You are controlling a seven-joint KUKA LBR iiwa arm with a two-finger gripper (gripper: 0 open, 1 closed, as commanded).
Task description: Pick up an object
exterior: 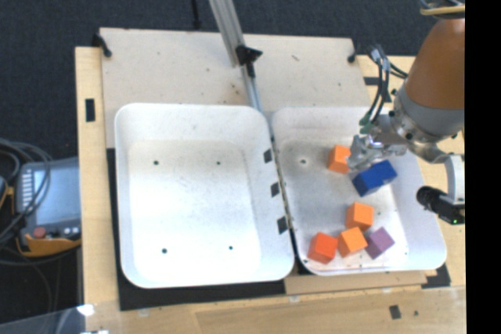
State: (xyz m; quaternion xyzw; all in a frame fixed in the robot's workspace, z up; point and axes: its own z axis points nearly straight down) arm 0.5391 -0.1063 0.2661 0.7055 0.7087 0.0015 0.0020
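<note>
Tool (363, 155) is hovering low in right bin (313, 129), center-right of frame, touching orange cube (338, 159) and blue block (374, 177); finger state can't tell

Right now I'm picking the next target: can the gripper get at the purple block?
Probably yes. The purple block lies uncovered in the right bin, touching only an orange block on one side. The gripper hovers farther back, over that bin.

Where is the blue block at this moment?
The blue block lies in the right bin, just below the tool, with an orange block to its upper left.
</note>
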